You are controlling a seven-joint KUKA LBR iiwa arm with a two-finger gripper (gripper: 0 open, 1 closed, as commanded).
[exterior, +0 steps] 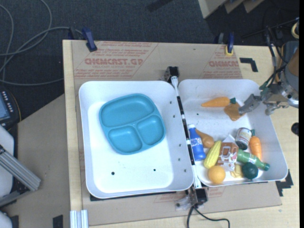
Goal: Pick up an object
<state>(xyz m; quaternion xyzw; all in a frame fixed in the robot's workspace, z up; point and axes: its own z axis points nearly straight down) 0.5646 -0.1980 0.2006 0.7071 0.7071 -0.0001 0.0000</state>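
Two white bins sit side by side on the desk (142,56), and we see the pincer (259,103) reaching in from the right, over the upper right part of the right bin (209,91). Its two grey fingers (248,104) look spread apart, with nothing between them. Just left of the pincer lies a carrot (216,102) with a green top, and touching that top, right by the nearer fingertip, is a small brown piece (232,111). Below the pincer, toward the bin's near edge, we find a crowd of toy food: a small tin can (243,137), a second carrot (256,147), a green vegetable (251,164), a corn cob (213,154), an orange (216,175) and a red-and-white packet (229,154). A blue tube (195,143) lies along the bin's left wall. Well to the left of the pincer, the left bin (95,170) holds a blue divided plate (132,123)
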